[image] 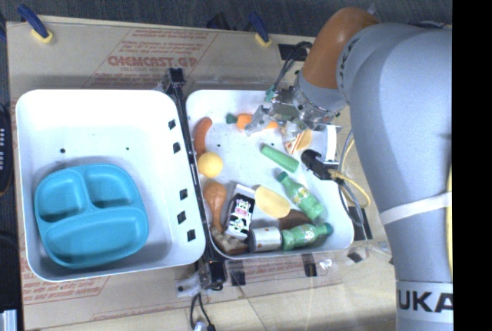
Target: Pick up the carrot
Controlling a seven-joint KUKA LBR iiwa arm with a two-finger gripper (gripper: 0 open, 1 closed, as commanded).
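The carrot (244,121) is a small orange piece with a green top, lying near the far wall of the right bin (231,100). My gripper (278,122) hangs low over that bin's far right part, just right of the carrot and very close to it. Its near side partly covers an orange and white object (299,141). The grey arm (384,114) with its orange band (336,41) comes in from the right and hides the bin's right edge.
The right bin also holds a long orange-red piece (202,134), a yellow lemon (210,164), green bottles (301,197), a pale yellow piece (271,202), a can (265,238) and a black and white carton (241,214). A blue divided tray (91,213) lies in the left bin (92,110).
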